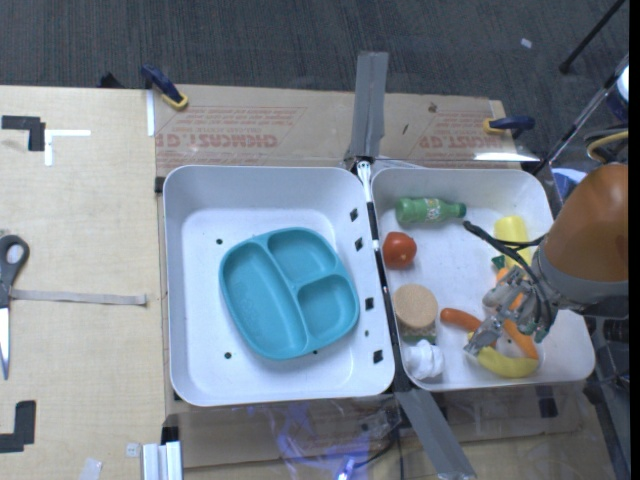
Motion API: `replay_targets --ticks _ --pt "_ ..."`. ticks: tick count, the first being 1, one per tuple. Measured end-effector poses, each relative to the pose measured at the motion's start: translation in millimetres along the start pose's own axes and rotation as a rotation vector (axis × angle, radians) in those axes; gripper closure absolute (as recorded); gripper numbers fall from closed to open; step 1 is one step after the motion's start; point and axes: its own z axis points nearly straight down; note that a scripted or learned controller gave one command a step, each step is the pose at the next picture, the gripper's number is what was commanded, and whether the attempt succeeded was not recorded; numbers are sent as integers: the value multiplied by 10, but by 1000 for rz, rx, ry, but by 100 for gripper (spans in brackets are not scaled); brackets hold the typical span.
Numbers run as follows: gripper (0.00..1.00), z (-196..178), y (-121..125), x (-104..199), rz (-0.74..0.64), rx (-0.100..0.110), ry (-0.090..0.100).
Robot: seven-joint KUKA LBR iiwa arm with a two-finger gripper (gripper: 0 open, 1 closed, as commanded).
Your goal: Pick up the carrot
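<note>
Just left of tool [497, 330]: carrot [460, 319], apart, right bin [450, 243].

Wooden bench [80, 368], two white bins [185, 268], cardboard sheet [280, 128], scissors [10, 268]

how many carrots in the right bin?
2 visible. One carrot lies loose on the bin floor beside the round brown-lidded jar. A second orange piece sits under the gripper, above the banana. The arm may hide more.
</note>
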Motion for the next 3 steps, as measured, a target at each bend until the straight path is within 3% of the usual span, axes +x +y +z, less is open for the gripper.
replay_targets --ticks 1,2,3 --pt "100 -97 16 -19 -3 -1 -5" --pt "100 -193 26 -38 -5 -3 -9" --pt "100 -998 911 709 -19 -1 -1"
